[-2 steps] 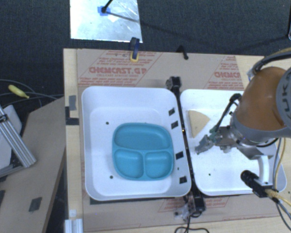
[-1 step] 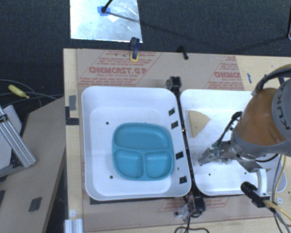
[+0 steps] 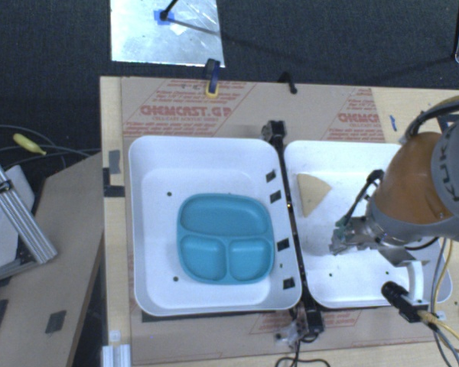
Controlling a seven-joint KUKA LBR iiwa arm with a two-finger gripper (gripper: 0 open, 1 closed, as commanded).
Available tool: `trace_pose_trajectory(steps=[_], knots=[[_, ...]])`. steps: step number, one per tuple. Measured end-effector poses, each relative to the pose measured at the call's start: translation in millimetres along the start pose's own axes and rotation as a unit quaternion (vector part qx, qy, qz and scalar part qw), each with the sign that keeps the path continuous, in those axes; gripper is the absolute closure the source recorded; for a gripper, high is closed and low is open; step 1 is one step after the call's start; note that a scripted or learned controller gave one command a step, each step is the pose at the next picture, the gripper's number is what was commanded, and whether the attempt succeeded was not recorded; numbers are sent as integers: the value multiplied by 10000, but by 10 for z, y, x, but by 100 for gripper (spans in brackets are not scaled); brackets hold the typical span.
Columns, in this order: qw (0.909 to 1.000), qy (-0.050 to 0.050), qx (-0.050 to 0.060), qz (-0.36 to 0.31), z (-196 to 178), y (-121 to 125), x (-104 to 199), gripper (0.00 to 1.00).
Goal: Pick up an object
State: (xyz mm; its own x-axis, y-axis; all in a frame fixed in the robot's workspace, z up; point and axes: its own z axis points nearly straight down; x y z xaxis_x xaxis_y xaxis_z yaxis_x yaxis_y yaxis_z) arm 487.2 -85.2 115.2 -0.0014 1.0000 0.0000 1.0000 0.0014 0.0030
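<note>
**A:** The arm (image 3: 424, 182) looms over the right bin's (image 3: 352, 290) right edge, with the gripper (image 3: 343, 237) low near the bin's middle. Is the claw wide or narrow?

**B:** Cannot tell from here.

**A:** And what is there to pick?

**B:** A tan wedge (image 3: 312, 191), flat near that bin's far left corner, apart from the gripper. I'd centre over it and descend straight, since it looks thin. The blue plate (image 3: 226, 237) sits mid left bin (image 3: 149, 205).

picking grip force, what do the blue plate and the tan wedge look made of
Plate: probably moulded plastic, smooth with a soft sheen, three rounded compartments in one piece. Wedge: matte, flat and tan, perhaps cardboard or foam; too small to tell.
</note>
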Motion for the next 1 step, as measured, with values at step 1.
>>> trace_pose_trajectory(steps=[1], knots=[[10000,11,-33,-51,-732,229,638,100]])
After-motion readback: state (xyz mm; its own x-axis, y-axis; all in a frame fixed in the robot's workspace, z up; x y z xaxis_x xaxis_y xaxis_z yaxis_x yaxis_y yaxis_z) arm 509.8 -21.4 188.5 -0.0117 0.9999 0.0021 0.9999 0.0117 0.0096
